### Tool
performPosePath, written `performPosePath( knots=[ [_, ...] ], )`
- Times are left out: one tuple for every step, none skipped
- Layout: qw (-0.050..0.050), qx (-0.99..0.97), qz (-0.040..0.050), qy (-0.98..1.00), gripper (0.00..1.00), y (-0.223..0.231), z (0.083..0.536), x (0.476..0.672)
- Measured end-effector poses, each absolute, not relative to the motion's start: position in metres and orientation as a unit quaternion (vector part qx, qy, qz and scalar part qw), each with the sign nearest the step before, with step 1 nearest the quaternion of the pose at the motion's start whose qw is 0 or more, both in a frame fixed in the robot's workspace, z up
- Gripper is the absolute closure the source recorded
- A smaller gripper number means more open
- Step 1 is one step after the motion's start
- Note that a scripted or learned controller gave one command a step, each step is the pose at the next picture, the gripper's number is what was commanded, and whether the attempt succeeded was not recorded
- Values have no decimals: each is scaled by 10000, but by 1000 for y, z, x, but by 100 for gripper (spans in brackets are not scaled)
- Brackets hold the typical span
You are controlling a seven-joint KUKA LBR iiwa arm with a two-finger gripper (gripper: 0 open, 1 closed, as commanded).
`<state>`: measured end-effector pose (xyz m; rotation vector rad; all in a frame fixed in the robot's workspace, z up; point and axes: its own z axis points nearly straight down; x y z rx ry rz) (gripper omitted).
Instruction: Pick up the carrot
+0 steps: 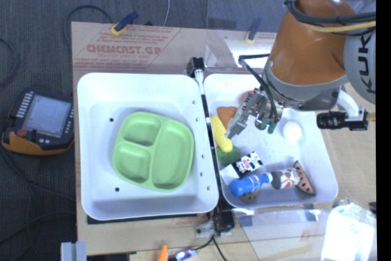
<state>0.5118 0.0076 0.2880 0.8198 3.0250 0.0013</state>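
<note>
Gripper (243,121) position is established low over the right bin (317,150), with the fingers pointed down and toward the divider between the bins. A narrow gap is seen between the fingers, and nothing is seen held between them. The carrot (227,113) is located just beside the fingertips, on the side toward the left bin; only its orange, rounded end is exposed, and contact with the fingers cannot be confirmed.

Just below the fingertips, the corn cob (220,134) is found lying along the bin wall. Slightly farther on, a black-and-white block (248,163) is noted, then a blue bottle (250,183) and a watermelon slice (302,179) near the front wall. A white ball (292,131) is seen behind the gripper, under the arm's orange band.

Well apart, the left bin (98,131) is occupied by a green divided plate (154,150).

Task progress is judged to be early: the approach appears nearly complete, but grasp and lift are not yet done. The carrot rests in the bin.
</note>
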Motion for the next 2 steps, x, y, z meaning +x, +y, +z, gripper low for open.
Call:
performPosePath(
  knots=[
    [12, 2617, -1, 9651, 0, 8, 286, 511],
    [2, 4760, -20, 8794, 0, -100, 242, 531]
  ],
)
